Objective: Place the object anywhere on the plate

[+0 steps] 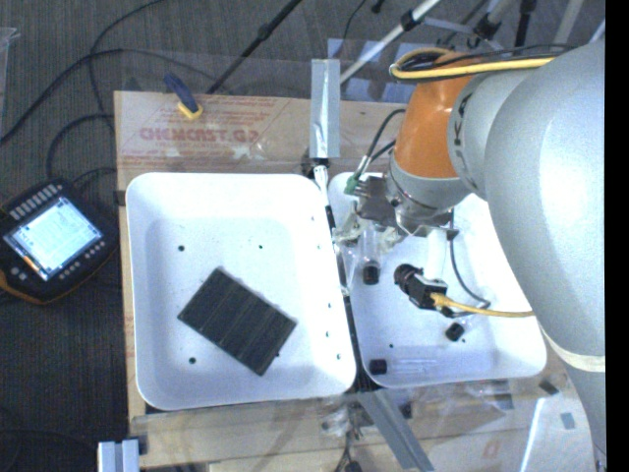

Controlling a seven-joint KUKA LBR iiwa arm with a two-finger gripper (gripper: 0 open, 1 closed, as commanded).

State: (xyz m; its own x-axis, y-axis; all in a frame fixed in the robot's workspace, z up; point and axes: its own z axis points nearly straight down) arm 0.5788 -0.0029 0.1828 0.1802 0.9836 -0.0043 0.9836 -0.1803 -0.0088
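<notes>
Meanwhile, the gripper point(371, 254) hangs low over the right bin point(491, 362) near its left wall; whether it grasps anything cannot be told. The dark plate point(237, 321) lies in the left bin point(157, 214).

Bench point(221, 131): a light wooden board with faded red lettering along its far edge, standing over dark carpet.
Left bin point(147, 224): shallow, white, sits on the bench; touches the right bin along a middle seam.
Right bin point(491, 357): shallow, white, partly covered by the arm.
Plate point(237, 320): dark, ribbed, rectangular, lies turned at an angle on the floor of the left bin.
Clamp point(183, 96): blue and yellow, grips the far left edge of the bench.
Metal post point(324, 106): stands at the far edge, above the seam.
</notes>
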